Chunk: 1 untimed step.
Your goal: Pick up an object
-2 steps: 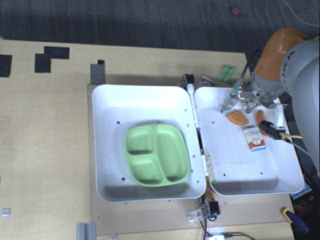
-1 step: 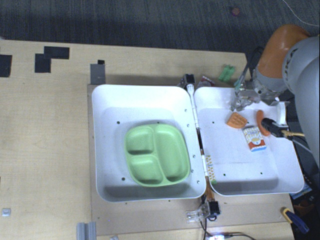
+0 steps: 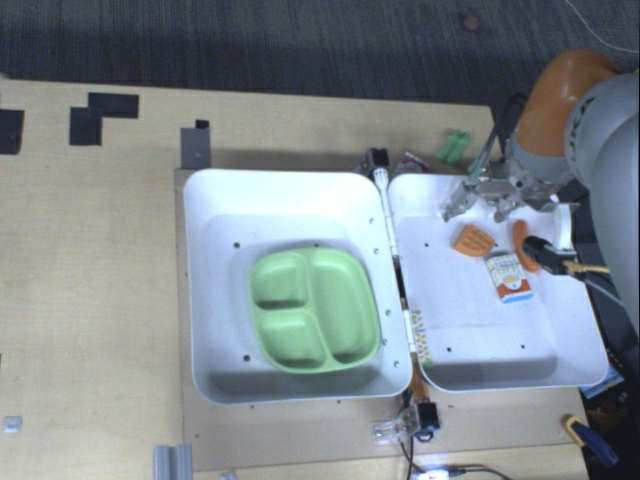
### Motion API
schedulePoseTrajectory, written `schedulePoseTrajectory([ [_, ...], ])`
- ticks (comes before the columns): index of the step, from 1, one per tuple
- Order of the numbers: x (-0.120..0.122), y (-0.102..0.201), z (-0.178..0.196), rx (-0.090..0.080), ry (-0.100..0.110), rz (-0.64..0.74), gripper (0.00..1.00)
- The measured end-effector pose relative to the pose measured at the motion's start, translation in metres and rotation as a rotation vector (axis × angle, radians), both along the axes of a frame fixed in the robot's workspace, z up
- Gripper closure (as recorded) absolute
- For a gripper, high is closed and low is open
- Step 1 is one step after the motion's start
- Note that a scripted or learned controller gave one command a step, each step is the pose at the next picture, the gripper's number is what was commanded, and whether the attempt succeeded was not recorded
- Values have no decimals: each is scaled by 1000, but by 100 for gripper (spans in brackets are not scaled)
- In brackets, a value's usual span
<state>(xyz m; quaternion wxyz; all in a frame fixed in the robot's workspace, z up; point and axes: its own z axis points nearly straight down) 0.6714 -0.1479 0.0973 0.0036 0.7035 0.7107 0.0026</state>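
Three small items lie in the right bin (image 3: 570,363), near its far right corner: an orange wedge-shaped piece (image 3: 474,240), a small printed carton (image 3: 509,275) just below it, and an orange-red stick-like item (image 3: 523,242) to the right, partly under the arm. The gripper (image 3: 482,200) hangs above the bin's far edge with its fingers spread and nothing between them, just beyond the orange wedge. A clean pick would likely mean centring over the wedge, which sits apart from the carton, and descending straight so neither finger clips a neighbour. The bin's far wall is close behind, leaving little room there, while the near half of the right bin lies bare. The left bin (image 3: 215,268) holds a green divided tray (image 3: 313,306)
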Motion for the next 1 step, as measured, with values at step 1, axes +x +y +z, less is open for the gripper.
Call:
schedulePoseTrajectory([
  [1,-19,47,-12,2,5,-4,0],
])
